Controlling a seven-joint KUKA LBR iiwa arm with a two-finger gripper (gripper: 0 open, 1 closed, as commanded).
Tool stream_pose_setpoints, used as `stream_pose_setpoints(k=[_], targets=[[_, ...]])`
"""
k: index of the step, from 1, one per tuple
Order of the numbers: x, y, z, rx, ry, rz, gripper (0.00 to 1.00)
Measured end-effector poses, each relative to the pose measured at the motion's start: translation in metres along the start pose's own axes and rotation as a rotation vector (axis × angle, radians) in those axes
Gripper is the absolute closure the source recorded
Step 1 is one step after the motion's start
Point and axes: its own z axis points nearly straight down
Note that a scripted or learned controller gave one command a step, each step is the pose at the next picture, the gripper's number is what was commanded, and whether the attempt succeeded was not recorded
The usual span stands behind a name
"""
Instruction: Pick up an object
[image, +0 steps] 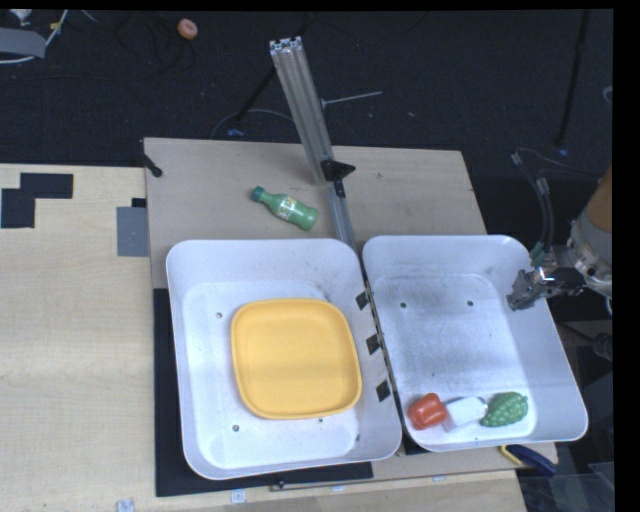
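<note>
With the gripper (527, 290) at the right bin's (455, 320) three o'clock rim, finger state too small to tell, it should probably descend squarely over the red pepper (427, 410) at six o'clock.

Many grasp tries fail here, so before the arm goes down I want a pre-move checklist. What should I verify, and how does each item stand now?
1. Gripper carries nothing: ok, nothing shows at its tip.
2. Finger opening: cannot tell, too small and dark.
3. Targets within the right bin: ok, red pepper, white block and green grapes lie along its near edge.
4. Targets separated: not ok, the three sit close together, the white block seemingly touching both.
5. Gripper above a target: not ok, it sits at the bin's right rim, apart from them.
</note>
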Motion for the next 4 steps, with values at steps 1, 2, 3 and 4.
stream_pose_setpoints(k=[1, 2, 3, 4], targets=[[0.042, 0.003, 0.003, 0.002, 0.001, -0.003, 1.0], [0.103, 0.011, 0.005, 0.002, 0.002, -0.005, 1.0], [0.163, 0.008, 0.004, 0.002, 0.001, -0.005, 1.0], [0.211, 0.017, -0.009, 0.002, 0.001, -0.004, 1.0]])
